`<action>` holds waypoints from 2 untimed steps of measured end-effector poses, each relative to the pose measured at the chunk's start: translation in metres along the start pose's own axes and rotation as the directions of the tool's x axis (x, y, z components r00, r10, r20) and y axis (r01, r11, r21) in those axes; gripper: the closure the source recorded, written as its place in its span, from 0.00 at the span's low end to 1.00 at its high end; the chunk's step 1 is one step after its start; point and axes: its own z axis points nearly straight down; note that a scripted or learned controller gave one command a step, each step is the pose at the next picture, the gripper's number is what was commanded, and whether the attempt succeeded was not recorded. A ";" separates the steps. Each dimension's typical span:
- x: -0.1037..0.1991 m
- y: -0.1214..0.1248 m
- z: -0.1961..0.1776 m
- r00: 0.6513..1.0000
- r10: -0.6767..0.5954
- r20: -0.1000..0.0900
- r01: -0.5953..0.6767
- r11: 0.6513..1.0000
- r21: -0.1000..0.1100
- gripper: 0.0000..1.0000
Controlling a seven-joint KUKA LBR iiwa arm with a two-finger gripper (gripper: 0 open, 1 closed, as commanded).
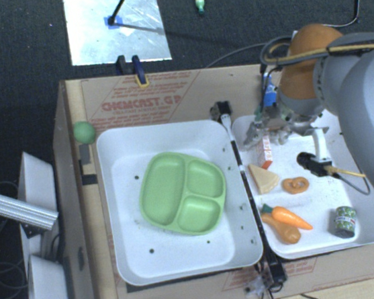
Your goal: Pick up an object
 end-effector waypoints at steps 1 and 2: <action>0.002 0.002 0.000 1.000 -0.002 -0.001 0.002 1.000 -0.001 0.00; 0.003 0.002 0.000 1.000 -0.002 0.000 0.002 1.000 -0.001 0.00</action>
